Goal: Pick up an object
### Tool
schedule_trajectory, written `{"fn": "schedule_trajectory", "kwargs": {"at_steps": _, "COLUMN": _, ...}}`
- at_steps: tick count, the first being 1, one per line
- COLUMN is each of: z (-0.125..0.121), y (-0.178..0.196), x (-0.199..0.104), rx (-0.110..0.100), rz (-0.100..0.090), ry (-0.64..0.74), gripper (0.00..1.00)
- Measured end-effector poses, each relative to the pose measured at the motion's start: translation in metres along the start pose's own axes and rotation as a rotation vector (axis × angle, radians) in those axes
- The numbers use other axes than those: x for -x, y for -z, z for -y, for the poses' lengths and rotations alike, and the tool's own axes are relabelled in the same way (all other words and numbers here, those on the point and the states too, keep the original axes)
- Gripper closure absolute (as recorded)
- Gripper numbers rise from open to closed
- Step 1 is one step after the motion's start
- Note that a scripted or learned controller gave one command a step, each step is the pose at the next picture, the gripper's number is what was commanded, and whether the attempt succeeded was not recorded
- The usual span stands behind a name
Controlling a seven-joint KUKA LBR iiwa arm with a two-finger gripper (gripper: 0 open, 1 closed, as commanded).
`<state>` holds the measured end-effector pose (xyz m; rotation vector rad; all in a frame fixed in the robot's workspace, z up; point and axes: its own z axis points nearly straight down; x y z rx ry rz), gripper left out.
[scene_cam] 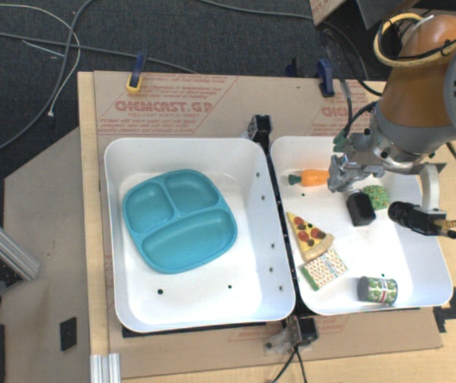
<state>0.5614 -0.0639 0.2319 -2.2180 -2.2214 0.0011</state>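
The right bin (419, 294) holds an orange toy carrot (316, 179) with a green tip at its back left. A pizza slice (308, 234) and a checkered cracker (325, 268) lie near the left wall. A small green can (378, 290) lies on its side at the front. A black block (361, 208) and a green leafy toy (378, 195) sit in the middle. My gripper (341, 177) hangs low just right of the carrot's orange end, above and left of the black block. Nothing is visibly held.
The left bin (124, 294) carries a blue divided plate (180, 220). A black divider clip (260, 126) sits at the back between the bins. A black cable plug (413, 216) hangs off the arm over the right bin's right side.
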Motion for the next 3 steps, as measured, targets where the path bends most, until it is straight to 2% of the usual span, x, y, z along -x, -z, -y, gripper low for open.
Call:
{"fn": "schedule_trajectory", "kwargs": {"at_steps": 2, "z": 0.036, "y": -0.005, "x": -0.081, "rx": -0.001, "rz": 0.0, "ry": 0.0, "gripper": 1.0}}
{"fn": "schedule_trajectory", "kwargs": {"at_steps": 3, "z": 0.04, "y": 0.003, "x": -0.128, "rx": 0.002, "rz": 0.0, "ry": 0.002, "gripper": 1.0}}
